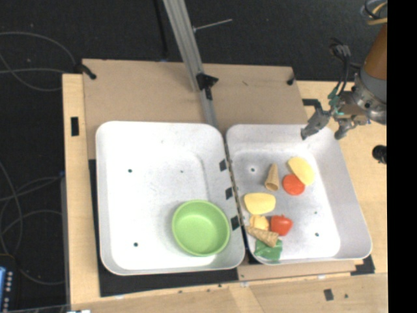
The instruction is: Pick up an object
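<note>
My gripper [324,128] hangs over the far right corner of the right bin [326,240], fingers spread open with nothing between them. Below it in that bin lie a tan cone [272,175], a yellow piece [301,169] touching an orange-red ball [293,185], a yellow lemon-like piece [259,203], a red piece [281,224], and a second cone over a green piece [267,250] at the near left corner. All objects sit apart from the gripper.
The left bin [143,155] holds a green bowl [200,227] near its front right. A metal pole [189,44] rises at a slant behind the bins' divide. Cardboard bench surface surrounds both bins.
</note>
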Controlling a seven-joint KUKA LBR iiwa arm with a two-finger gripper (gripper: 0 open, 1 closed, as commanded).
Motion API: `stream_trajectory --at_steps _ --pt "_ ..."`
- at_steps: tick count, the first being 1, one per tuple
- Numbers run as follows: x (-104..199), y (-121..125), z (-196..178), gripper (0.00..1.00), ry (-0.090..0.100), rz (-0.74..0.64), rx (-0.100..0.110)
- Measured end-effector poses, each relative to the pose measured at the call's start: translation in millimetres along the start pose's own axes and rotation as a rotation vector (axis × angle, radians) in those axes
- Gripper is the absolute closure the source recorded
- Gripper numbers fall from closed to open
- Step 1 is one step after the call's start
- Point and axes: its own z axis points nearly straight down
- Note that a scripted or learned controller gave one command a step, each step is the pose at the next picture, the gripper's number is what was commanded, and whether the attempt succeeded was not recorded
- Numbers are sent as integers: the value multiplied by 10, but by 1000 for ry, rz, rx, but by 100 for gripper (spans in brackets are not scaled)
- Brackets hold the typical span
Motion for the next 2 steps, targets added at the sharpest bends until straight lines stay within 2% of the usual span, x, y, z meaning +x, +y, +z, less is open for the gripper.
stream_trajectory --at_steps 1,2 --pt "-4 -1 0 0 -1 0 1" --pt "-53 44 609 0 -2 4 5"
